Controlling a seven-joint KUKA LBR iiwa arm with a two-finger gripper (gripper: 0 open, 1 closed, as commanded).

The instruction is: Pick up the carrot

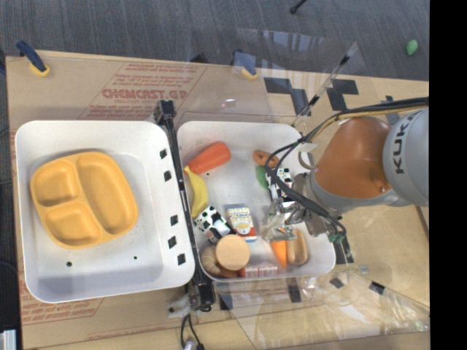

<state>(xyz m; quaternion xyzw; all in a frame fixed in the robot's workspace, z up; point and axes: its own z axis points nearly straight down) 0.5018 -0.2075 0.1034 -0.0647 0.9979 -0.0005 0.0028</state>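
Camera view: carrot [209, 157] lies tilted in the right bin [241, 131], near its far-left corner, w/ nothing gripping it. Banana [195, 189] sits just beside it along the bin's left wall. Gripper [281, 221] is low in the same bin's near-right part, well apart from carrot, next to a small orange item [279, 251]; can't tell if it's apart or closed. Left bin [29, 268] holds a yellow divided tray [82, 197].
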